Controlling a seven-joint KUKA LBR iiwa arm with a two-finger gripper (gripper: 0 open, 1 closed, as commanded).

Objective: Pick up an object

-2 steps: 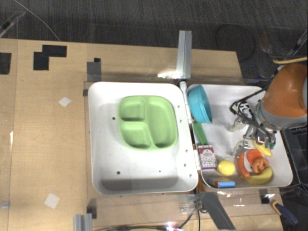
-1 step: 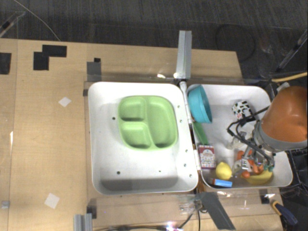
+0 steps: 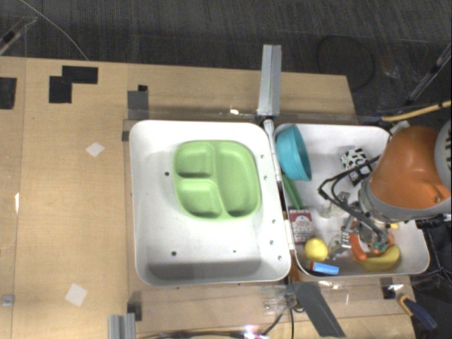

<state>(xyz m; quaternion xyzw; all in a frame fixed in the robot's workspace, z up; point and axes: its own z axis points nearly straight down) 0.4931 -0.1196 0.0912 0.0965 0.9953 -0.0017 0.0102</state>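
Camera view has the gripper (image 3: 359, 237) low in the right bin (image 3: 332, 136), just above an orange and yellow toy (image 3: 378, 258); whether it is open or closed I cannot tell. A yellow ball (image 3: 316, 248) and blue block (image 3: 325, 268) sit near, so a crowded descent could nudge neighbours or close on nothing.

Light wood bench (image 3: 70, 210) with black tape patches (image 3: 70, 80) near its far left corner, dark grey carpet (image 3: 176, 16) beyond the far edge, pretty even lighting.

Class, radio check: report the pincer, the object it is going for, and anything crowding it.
Pincer low in right white bin. Over orange-and-yellow rounded toy. Yellow ball nearby.
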